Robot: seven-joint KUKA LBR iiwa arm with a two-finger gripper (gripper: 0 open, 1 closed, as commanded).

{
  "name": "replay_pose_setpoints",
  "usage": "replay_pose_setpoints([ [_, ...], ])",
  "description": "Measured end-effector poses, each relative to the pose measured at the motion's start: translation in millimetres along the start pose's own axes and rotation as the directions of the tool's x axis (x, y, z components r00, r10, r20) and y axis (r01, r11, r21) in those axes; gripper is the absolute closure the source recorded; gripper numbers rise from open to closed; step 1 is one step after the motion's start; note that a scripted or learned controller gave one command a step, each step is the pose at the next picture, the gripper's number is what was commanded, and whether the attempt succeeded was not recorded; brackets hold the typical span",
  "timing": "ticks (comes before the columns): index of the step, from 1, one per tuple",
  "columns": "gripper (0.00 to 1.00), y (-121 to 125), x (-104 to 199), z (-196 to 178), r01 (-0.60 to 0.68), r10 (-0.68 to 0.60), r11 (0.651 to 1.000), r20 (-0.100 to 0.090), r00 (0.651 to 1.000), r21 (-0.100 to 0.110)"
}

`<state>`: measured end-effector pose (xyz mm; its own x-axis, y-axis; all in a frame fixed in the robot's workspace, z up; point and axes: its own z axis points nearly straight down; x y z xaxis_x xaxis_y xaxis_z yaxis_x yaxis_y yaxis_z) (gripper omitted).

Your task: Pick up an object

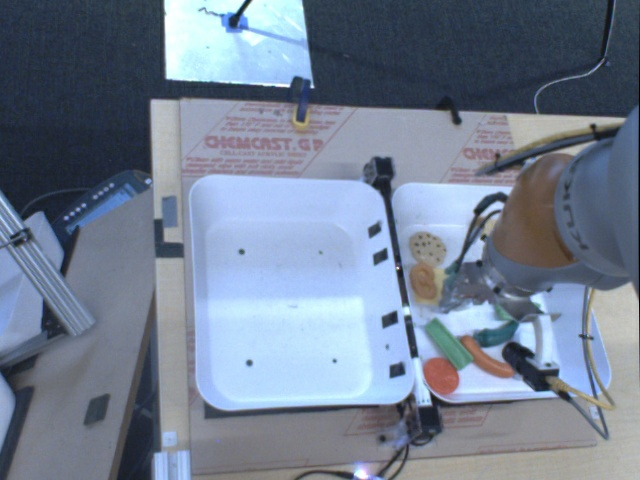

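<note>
- bench (170, 368), tan wood, carries brown cardboard sheet (330, 133) with red print
- two white bins on sheet: left bin (290, 288), right bin (440, 200), touching side by side

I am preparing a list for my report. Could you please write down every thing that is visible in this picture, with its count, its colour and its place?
left bin: 1, white, left half of the bench
right bin: 1, white, beside the left bin, partly under the arm
cookie: 1, tan with dark spots, right bin, upper left
round piece: 1, orange-yellow, right bin, below the cookie
long piece: 1, green, right bin, lower left
round flat piece: 1, red, right bin, bottom left corner
carrot-like piece: 1, orange, right bin, bottom
shiny sheet: 1, silver, above the bench
arm: 1, grey with orange band, from the right
end effector: 1, dark, low over the right bin beside the round piece
</note>
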<state>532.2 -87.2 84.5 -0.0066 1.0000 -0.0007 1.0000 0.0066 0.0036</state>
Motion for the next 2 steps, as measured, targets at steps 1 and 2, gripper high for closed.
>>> replay_pose_setpoints([
  [1,1.00,44,-8,0,-0.002,0.002,1.000,0.001,1.000,-0.002],
  [2,1.00,60,-1,0,-0.002,0.002,1.000,-0.001,1.000,0.001],
])
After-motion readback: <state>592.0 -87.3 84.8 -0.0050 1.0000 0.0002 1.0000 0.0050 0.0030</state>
